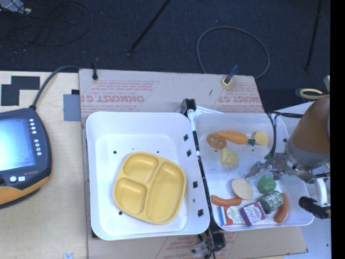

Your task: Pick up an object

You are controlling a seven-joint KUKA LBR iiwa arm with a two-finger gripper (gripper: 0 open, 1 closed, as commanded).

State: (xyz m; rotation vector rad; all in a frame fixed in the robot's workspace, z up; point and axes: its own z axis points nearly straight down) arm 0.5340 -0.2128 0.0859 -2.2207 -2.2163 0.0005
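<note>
Small carton (232, 216) and purple packet (252, 213) are lying side by side, touching, at the near edge of the right bin (245, 124). Dark can (272, 201) is sitting tilted just behind the packet, with a red sausage (282, 209) lying just to its right. Another sausage (226, 201) is lying flat behind the carton. Beige round toy (242, 188) is resting just behind that sausage.

Green round toy (266, 184) is sitting between the beige toy and the can, close to both. Gripper (265, 169) is hanging directly behind and over the green toy, very near it; contact is unclear. Cannot tell whether the claw is spread or pressed together, and nothing is showing as pinched in it. Arm (312, 139) is reaching in over the bin's right rim.

Further back, the cheese wedge (229, 157) is lying alone. Pretzel (216, 141) is touching the carrot (233, 137), and a yellow lemon-like toy (261, 138) is sitting at the carrot's right end.

Left bin (108, 128) is holding a yellow divided plate (151, 188), lying flat and turned at an angle. Both bins are sitting on cardboard (161, 90). Teach pendant (21, 155) is lying well apart at the far left.
</note>
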